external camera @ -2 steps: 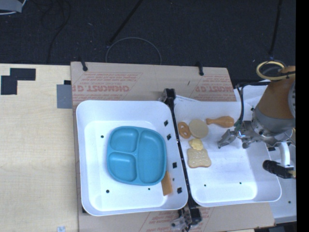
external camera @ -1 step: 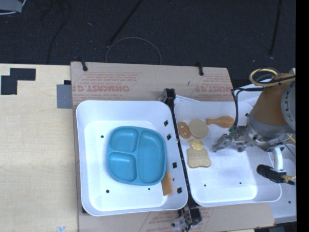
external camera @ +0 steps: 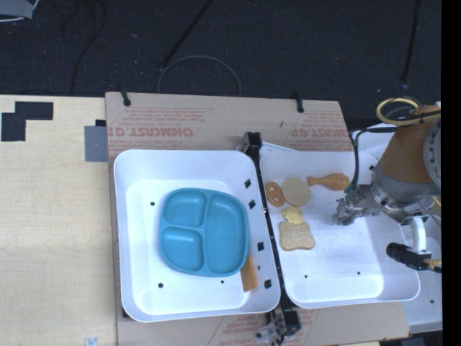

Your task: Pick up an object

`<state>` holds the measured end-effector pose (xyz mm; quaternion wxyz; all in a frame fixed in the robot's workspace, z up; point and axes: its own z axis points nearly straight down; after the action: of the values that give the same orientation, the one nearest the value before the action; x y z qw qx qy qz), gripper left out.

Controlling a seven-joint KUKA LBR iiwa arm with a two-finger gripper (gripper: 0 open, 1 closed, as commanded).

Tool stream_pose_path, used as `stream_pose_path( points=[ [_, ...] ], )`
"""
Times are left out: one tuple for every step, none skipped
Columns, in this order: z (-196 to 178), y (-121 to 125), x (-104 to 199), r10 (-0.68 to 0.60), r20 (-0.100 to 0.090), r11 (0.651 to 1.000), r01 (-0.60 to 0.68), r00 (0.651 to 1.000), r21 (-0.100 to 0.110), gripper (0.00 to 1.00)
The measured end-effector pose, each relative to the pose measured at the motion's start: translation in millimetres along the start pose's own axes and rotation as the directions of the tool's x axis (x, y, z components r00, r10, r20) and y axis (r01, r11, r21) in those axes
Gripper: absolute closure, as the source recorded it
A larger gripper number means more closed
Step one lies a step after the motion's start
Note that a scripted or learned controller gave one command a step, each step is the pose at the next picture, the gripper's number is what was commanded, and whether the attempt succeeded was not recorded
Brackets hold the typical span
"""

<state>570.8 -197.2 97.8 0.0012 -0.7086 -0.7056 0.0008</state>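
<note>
1. The gripper (external camera: 347, 213) hangs low in the right bin (external camera: 360, 283); how wide it stands can't be told.
2. The toast (external camera: 296, 236) lies just left of it, long axis left-to-right.

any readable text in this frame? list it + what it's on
"CHEMCAST G.P." or close to it: red print, upside down and blurred, on the brown board behind the bins, at its left.
The same red print repeats at the board's right, near the right bin; too blurred to confirm.
More red print on the board's front edge below the bins: unreadable.
No text on the blue plate.
</note>
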Motion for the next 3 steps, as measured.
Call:
stream_pose_path(
  points=[
    [-46,1,7,-0.005,0.001,1.000,0.005,1.000,-0.005,1.00],
    [-89,2,11,-0.006,0.001,1.000,0.006,1.000,-0.004,1.00],
    [-132,3,13,-0.006,0.001,1.000,0.006,1.000,-0.005,1.00]
  ],
)
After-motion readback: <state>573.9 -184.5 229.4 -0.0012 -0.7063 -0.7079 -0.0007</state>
